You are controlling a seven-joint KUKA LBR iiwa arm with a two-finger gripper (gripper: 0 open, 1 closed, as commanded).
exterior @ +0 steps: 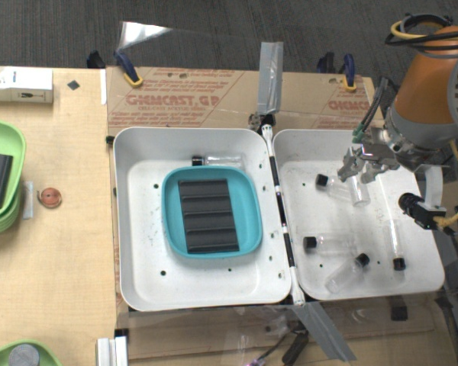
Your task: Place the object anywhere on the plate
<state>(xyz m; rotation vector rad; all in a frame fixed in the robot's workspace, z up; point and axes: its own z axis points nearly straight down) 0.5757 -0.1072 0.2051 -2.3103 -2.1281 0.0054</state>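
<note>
A teal plate [248, 204] with a black ribbed insert [208, 216] lies in the middle of the left bin [137, 227]. Several clear vials with black caps lie scattered in the right bin [420, 280]. One vial [332, 184] lies at the upper left of that bin, with its cap pointing left. My gripper [357, 171] hangs over the upper middle of the right bin, just right of that vial and above another clear tube [359, 194]. Whether it touches either one is not discernible.
Another clear vial [214, 160] lies in the left bin against the far wall, behind the plate. More vials lie at the front of the right bin [343, 274] [395, 242] [324, 242]. A green tray [4, 178] sits at the bench's left edge. Cardboard [183, 97] stands behind the bins.
</note>
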